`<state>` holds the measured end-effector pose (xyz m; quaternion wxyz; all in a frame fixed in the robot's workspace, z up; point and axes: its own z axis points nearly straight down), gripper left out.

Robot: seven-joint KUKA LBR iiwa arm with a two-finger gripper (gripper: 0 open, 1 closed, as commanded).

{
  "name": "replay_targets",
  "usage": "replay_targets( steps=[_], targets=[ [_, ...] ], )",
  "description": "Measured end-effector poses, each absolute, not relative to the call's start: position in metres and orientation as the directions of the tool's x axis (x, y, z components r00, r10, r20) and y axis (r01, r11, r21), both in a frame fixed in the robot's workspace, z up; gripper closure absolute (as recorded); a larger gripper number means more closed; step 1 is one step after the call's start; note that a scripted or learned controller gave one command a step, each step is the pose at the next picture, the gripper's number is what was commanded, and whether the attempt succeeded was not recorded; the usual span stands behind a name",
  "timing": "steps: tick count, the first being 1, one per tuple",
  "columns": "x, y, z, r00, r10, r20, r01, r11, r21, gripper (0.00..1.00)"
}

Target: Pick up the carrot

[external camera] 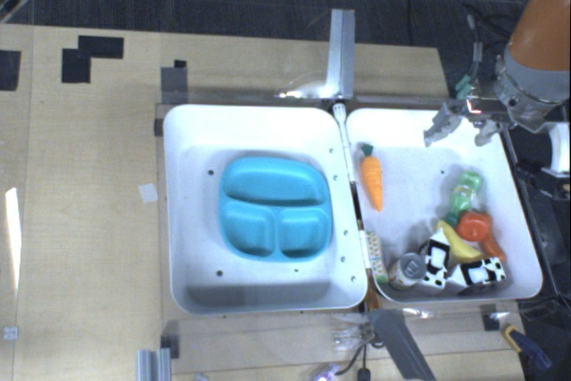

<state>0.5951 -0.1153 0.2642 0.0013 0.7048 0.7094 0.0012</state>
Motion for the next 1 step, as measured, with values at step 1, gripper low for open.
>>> replay_targets(
  steps=[1],
  targets=[
    [0.6014, -0.0814, 0.1215, 0.202, 0.979, 0.002, 0.979, -0.202, 0.007, 0.0]
  ],
)
